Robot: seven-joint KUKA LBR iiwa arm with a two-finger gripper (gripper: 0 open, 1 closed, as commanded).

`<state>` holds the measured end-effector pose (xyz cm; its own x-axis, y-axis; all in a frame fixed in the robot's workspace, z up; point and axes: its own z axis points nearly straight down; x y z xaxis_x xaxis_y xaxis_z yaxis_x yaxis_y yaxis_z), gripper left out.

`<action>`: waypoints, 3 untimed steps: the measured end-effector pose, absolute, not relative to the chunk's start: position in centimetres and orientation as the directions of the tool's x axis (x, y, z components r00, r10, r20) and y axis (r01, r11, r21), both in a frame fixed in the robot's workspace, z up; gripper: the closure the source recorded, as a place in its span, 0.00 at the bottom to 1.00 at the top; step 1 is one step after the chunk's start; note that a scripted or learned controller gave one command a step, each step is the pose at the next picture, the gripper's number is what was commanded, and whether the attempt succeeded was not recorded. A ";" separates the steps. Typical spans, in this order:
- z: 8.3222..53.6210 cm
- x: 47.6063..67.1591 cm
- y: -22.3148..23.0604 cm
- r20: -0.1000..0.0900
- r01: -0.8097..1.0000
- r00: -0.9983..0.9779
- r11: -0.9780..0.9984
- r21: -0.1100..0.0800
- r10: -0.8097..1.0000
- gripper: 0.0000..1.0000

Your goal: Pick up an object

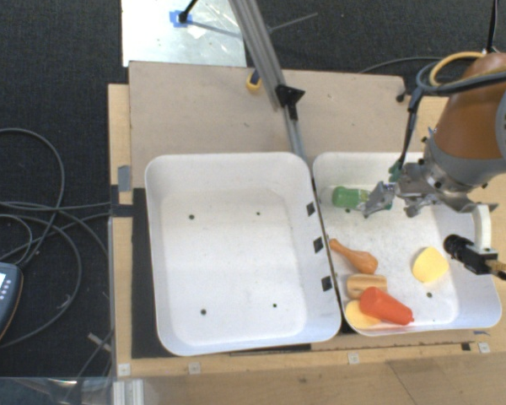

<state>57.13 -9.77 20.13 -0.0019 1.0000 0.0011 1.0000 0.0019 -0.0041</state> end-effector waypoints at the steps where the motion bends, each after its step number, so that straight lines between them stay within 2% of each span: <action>1: 15.5 57.0 -8.9 0.001 1.000 0.000 0.000 -0.004 1.000 0.00; 2: 9.3 56.6 -8.9 0.001 1.000 0.000 0.000 -0.004 1.000 0.00; 3: 10.7 56.8 -9.0 0.000 1.000 0.001 -0.001 0.003 1.000 1.00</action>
<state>56.78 -8.95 10.68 0.0010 1.0000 0.0001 1.0000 -0.0010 0.0027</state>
